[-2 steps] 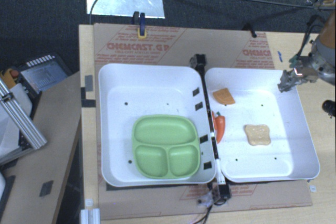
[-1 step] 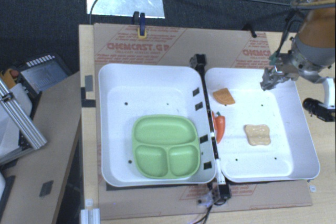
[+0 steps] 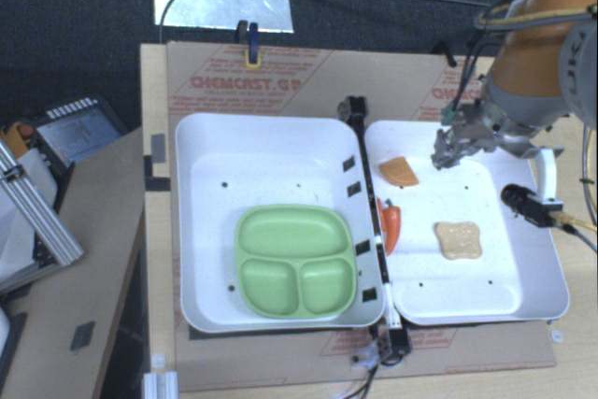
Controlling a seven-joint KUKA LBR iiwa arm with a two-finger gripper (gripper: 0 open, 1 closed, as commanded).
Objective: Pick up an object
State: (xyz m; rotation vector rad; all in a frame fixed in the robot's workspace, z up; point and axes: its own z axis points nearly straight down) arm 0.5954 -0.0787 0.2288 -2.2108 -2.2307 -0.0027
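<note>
In the right bin (image 3: 523, 294) lie an orange wedge-shaped piece (image 3: 399, 171) near the back left, a red pepper-like piece (image 3: 391, 225) against the left wall, and a tan slice of toast (image 3: 459, 240) near the middle. My gripper (image 3: 447, 154) hangs over the back of this bin, just right of the orange piece and a little above it. Nothing shows between its tips.
The left bin (image 3: 210, 154) holds a green tray (image 3: 294, 259) with three compartments. A black divider strip (image 3: 364, 192) runs between the two bins. Cardboard (image 3: 280, 79) lies under both bins.
</note>
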